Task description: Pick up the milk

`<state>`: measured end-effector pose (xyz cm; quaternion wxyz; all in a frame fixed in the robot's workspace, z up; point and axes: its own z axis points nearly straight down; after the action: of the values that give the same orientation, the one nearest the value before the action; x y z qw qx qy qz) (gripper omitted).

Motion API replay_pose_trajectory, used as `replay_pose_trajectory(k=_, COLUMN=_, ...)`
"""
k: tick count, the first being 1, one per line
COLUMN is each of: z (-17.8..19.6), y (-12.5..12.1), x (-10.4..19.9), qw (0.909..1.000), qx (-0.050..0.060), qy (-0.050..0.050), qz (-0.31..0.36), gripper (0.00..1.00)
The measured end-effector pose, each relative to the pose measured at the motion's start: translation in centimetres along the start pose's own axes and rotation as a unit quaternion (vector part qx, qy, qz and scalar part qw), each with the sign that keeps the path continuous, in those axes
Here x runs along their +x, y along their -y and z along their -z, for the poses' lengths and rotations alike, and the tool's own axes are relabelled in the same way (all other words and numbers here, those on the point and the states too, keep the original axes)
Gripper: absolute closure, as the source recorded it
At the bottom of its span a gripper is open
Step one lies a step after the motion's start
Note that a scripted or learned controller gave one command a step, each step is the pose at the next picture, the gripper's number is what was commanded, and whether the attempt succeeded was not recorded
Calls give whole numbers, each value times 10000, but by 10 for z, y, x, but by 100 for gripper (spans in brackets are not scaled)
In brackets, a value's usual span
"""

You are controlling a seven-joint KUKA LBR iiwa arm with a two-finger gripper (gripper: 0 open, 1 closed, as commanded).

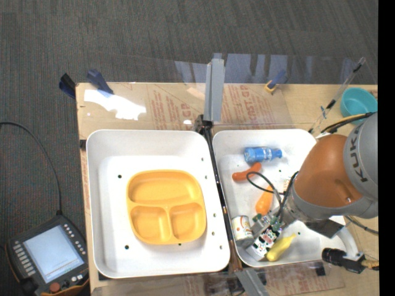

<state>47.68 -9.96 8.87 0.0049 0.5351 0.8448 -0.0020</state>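
Milk, small white cow-patterned carton, lies in right white bin near-edge corner; gripper directly above (closure cannot tell), seemingly positioned for grasp.

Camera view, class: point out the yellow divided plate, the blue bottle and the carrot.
yellow divided plate [165,190]: camera view, large top compartment.
blue bottle [260,155]: camera view, mid-body.
carrot [264,201]: camera view, middle.

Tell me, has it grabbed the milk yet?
Not visibly. The grey arm's tool is low in the right white bin, over a small black-and-white milk carton lying by a yellow banana. Nothing looks lifted; gripping and raising remain.
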Motion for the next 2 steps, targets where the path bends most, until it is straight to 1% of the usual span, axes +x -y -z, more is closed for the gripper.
replay_pose_trajectory(k=1, z=12, y=-9, x=0, qw=9999, qx=-103, qy=26, qz=-2, gripper=100)
replay_pose_trajectory(k=2, z=109, y=-27, x=57, qw=9991, qx=27, qy=-61, qz=-418, gripper=100)
